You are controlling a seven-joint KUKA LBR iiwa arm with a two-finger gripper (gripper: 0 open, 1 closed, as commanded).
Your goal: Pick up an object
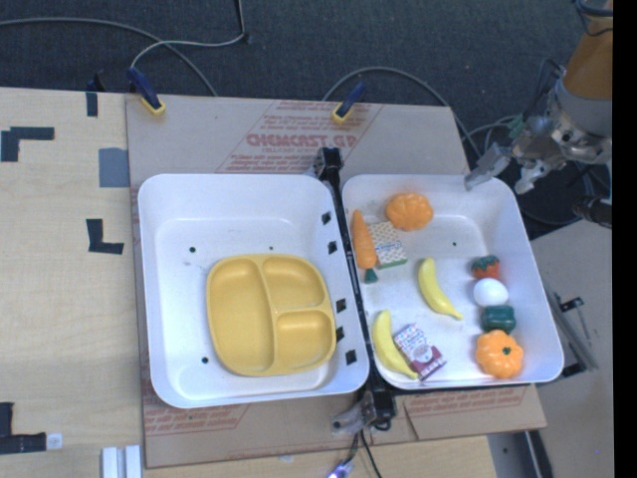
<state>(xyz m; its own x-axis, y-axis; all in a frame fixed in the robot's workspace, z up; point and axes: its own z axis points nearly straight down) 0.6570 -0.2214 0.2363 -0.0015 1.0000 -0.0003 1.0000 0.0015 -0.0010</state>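
The right bin (526, 229) holds several toy foods: an orange fruit (409, 210), a carrot (362, 242) beside a small packet (389, 248), two bananas (436, 287) (390, 345), a red and white packet (418, 350), a white egg (490, 292), a small pumpkin (499, 354), a green piece (498, 318) and a red piece (486, 266). My gripper (505, 172) hangs over the bin's far right corner, above the rim. Its fingers (484, 171) are spread open with nothing between them. The orange fruit is the nearest item, to its left.
The left bin (159, 267) holds a yellow divided plate (271, 312). Both bins rest on a cardboard sheet (289, 137) held by clamps (147, 92) at its far edge. Cables run across the dark floor behind.
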